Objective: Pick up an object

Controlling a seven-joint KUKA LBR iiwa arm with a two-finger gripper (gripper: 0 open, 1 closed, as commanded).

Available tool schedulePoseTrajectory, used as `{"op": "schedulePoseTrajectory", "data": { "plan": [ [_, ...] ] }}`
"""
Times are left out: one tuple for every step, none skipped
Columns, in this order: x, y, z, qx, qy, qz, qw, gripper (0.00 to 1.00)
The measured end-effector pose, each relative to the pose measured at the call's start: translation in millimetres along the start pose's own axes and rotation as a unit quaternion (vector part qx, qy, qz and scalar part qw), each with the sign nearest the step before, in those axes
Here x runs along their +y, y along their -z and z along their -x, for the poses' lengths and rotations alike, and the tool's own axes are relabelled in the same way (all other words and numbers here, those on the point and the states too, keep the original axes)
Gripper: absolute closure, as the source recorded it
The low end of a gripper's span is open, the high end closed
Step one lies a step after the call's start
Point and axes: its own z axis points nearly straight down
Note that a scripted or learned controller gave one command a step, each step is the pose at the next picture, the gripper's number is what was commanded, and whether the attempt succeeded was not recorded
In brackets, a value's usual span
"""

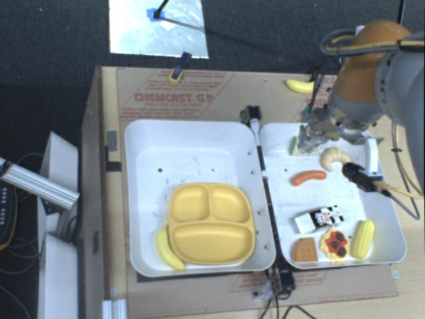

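Toys sit spread out near the hot dog [309, 177], easy to grab. The jaws [307, 142] hover above it; I cannot tell their state.

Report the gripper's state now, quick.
Gripper: low over the back of the right bin, near the croissant; open or shut cannot be told, and nothing is seen held.

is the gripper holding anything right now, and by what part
It cannot be told. The gripper is low at the far end of the right bin, beside the croissant, with nothing visibly between its fingers.
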Motion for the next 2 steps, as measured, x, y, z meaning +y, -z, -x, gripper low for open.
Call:
{"op": "schedulePoseTrajectory", "data": {
  "plan": [
    [0, 0, -1, 0.000, 0.001, 0.000, 1.0000, 0.00],
    [-9, -36, 15, 0.000, 0.000, -0.001, 1.0000, 0.00]
  ]
}}
